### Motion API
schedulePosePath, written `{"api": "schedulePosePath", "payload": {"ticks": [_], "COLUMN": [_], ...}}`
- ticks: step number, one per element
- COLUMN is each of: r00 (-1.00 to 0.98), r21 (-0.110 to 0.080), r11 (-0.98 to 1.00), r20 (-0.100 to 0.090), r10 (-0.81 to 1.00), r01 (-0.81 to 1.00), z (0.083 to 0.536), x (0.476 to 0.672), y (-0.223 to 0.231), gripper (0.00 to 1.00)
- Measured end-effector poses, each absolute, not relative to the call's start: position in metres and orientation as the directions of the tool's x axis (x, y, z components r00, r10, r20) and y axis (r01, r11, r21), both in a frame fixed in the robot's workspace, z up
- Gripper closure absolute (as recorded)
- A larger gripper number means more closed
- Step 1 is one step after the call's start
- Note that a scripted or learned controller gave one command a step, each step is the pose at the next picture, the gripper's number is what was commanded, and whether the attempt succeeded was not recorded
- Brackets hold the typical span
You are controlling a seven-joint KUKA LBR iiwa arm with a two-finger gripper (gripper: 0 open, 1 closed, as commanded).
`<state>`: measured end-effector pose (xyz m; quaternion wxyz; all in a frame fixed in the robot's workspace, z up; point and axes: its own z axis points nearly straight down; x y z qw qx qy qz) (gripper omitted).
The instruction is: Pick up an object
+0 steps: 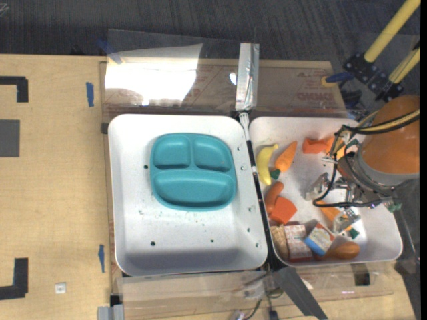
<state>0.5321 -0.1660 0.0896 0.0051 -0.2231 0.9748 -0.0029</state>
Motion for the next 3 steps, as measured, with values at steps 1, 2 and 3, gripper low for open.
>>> {"api": "schedulePosePath", "payload": {"ticks": [1, 2, 3], "r00": [-0.881, -0.883, -0.84], "r21": [-0.007, -0.006, -0.007], "r11": [0.881, 0.883, 0.841], "r20": [-0.01, -0.013, -0.012], "r10": [-0.474, -0.469, -0.542], "r01": [-0.474, -0.469, -0.542], "z": [0.089, 0.089, 0.089], "x": [0.514, 0.492, 0.497], "y": [-0.185, -0.202, -0.22], "gripper": [0.0, 0.0, 0.0]}}
